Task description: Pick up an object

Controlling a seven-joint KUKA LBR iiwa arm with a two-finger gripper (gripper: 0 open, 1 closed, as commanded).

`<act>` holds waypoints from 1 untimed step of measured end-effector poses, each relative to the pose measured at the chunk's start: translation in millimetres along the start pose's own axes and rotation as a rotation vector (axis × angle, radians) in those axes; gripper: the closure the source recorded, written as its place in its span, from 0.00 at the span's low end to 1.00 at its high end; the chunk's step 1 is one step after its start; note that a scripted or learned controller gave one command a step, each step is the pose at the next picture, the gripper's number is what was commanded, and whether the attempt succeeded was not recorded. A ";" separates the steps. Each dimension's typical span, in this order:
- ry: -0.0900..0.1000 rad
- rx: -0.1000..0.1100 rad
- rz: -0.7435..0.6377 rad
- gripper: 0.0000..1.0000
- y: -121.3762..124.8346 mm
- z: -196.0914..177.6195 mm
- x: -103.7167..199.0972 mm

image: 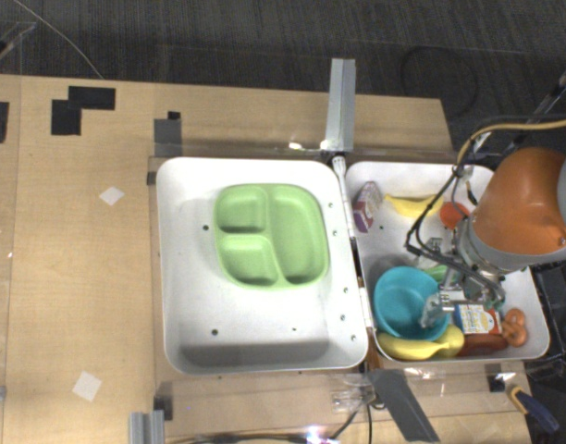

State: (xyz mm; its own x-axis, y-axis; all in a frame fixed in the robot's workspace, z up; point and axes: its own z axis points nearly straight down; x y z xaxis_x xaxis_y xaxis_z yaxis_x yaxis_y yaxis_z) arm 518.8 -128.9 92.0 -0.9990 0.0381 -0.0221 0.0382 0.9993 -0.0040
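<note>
The right bin holds a blue cup, a yellow piece under the cup's near side, a yellow banana-like piece at the back, an orange item, a small carton, a brown piece and a purple-and-white packet. My gripper hangs low at the blue cup's right rim, below the orange-banded wrist. Its fingers are too small and cluttered to read.
The left bin carries a green divided tray. A metal post stands behind the wall between the two bins. Wooden bench surface spreads to the left.
</note>
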 end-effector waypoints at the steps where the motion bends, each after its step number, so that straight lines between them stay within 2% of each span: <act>1: -0.023 0.006 -0.048 0.00 21.3 -5.2 19.9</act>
State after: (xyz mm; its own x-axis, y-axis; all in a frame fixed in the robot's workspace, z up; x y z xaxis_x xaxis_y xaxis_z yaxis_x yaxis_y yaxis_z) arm 499.6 -106.8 96.7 -0.9989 -0.0103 -0.0451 -0.0098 0.9999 -0.0120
